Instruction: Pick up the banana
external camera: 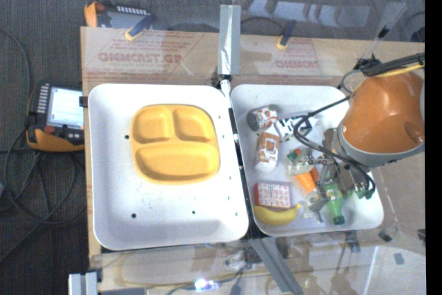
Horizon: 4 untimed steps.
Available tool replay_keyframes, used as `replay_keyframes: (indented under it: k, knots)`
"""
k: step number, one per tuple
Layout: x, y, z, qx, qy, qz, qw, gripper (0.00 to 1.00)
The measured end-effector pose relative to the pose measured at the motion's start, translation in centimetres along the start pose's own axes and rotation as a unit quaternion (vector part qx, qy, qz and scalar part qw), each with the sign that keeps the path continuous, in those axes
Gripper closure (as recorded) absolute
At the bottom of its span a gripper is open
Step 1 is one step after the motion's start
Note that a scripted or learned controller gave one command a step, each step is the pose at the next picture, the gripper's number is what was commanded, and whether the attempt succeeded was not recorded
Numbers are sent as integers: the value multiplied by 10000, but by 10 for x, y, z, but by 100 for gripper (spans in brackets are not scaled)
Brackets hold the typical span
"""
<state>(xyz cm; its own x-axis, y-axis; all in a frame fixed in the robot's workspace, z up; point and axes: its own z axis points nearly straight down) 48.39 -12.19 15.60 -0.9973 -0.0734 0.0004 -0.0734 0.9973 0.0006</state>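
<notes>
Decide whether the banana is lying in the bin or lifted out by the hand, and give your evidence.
Lying in the bin. The banana rests flat on the floor of the right bin at its near edge, below a red-patterned box, apart from the hand.

Bright, even overhead light (soft shadows), slightly grainy, glare on clear plastic.

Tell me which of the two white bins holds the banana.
The right bin, under the arm. The banana lies at its front edge among other small items; the left bin holds a yellow tray.

arm [384, 122]: rounded orange shell, grey below | black cables looped off it | metal fittings at wrist
</notes>
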Motion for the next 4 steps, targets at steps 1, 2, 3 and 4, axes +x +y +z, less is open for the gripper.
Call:
replay_keyframes:
  k: [1,2,3,4]
  knots:
    - [-12,29,67,-1,-49,-77,10000,0]
    - [-18,29,54,11,-147,-68,9999,100]
    - [-14,28,64,24,-106,-1302,9914,100]
    - [-14,28,65,26,-117,-1300,9914,0]
